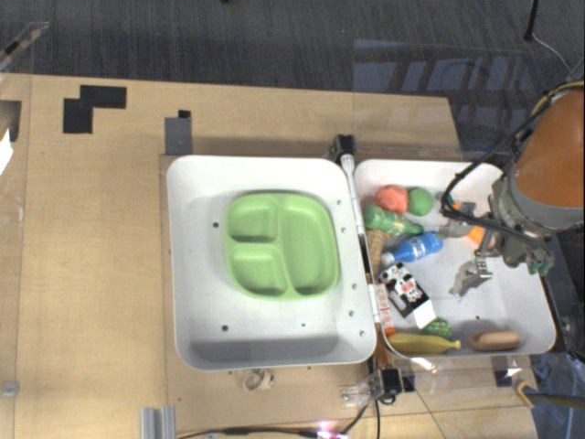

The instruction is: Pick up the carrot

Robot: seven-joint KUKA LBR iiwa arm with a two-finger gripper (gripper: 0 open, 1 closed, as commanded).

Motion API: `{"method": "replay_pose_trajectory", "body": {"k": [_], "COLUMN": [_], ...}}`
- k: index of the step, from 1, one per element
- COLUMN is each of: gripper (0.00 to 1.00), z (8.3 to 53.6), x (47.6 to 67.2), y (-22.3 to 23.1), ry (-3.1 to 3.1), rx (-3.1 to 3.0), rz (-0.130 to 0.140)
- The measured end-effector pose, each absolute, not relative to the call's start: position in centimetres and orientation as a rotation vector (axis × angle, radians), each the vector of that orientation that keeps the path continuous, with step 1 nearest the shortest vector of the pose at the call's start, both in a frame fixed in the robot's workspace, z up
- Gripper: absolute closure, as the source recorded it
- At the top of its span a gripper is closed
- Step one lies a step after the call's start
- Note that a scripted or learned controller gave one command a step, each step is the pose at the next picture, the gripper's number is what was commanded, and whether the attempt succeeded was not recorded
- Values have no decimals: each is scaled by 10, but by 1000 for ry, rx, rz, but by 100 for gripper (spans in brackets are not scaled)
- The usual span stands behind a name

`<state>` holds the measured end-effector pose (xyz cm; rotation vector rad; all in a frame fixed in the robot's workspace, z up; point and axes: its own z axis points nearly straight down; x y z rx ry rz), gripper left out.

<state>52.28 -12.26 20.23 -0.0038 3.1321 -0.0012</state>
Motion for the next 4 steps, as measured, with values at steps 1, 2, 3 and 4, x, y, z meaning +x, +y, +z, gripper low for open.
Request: {"method": "replay_pose_trajectory", "body": {"k": [1, 2, 3, 4], "gripper": [0, 0, 0, 0], "z": [111, 90, 90, 90], "x": [537, 509, 507, 554], "y": [-209, -205, -187, -206], "ry": [3138, 3080, 3118, 3096], "rx": [-114, -529, 203, 437], "rz": [-2, -9, -7, -2]}}
